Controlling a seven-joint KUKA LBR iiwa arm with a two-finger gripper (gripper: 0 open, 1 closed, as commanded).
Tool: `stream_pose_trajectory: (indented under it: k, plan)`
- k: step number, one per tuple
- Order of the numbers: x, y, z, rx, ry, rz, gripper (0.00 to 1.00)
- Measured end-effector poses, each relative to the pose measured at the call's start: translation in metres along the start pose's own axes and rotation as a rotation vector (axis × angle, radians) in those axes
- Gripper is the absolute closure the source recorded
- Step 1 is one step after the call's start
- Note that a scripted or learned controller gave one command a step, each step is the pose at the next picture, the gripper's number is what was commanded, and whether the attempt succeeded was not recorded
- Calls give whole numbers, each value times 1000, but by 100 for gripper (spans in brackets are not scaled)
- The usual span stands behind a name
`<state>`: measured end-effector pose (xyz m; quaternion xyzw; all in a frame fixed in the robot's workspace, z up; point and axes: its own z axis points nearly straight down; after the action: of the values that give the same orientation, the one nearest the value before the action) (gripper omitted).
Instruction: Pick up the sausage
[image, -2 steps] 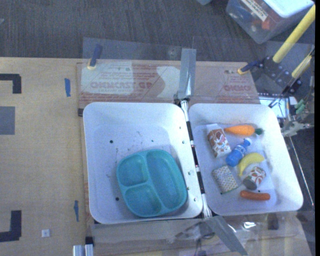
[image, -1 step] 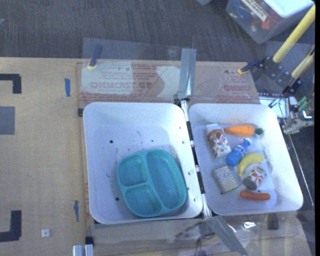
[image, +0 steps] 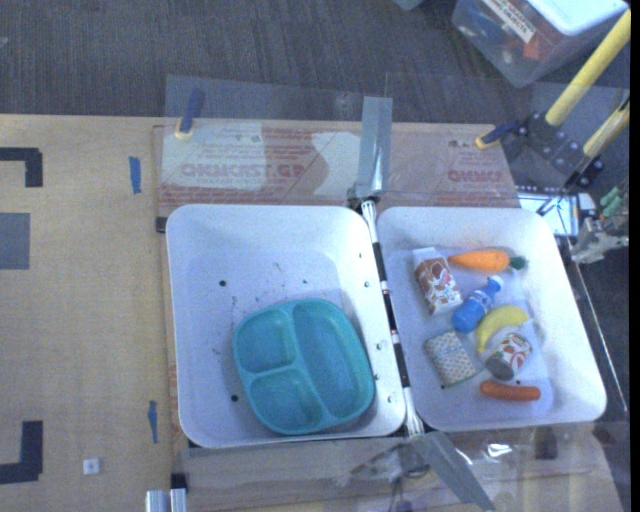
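The sausage (image: 510, 391) is a small red-orange link lying near the front edge of the right bin (image: 570, 300). It rests just in front of a round red-and-white can (image: 510, 354). No arm reaches over either bin.
The right bin also holds a carrot (image: 484, 261), a blue bottle (image: 474, 306), a yellow banana (image: 500, 322), a brown-and-white carton (image: 436, 284) and a patterned packet (image: 449, 357). A teal divided plate (image: 302, 366) lies in the left bin (image: 200, 250).
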<state>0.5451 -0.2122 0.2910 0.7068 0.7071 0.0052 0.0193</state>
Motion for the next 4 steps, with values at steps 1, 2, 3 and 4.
stream_pose_trajectory:
  k: [1,2,3,4]
  plan:
    - [-2,1,-11,-4,-3,0,100]
    - [-3,2,-21,-9,-6,0,100]
    - [-5,3,-32,-13,-9,0,100]
    - [-6,5,-43,-18,-12,0,100]
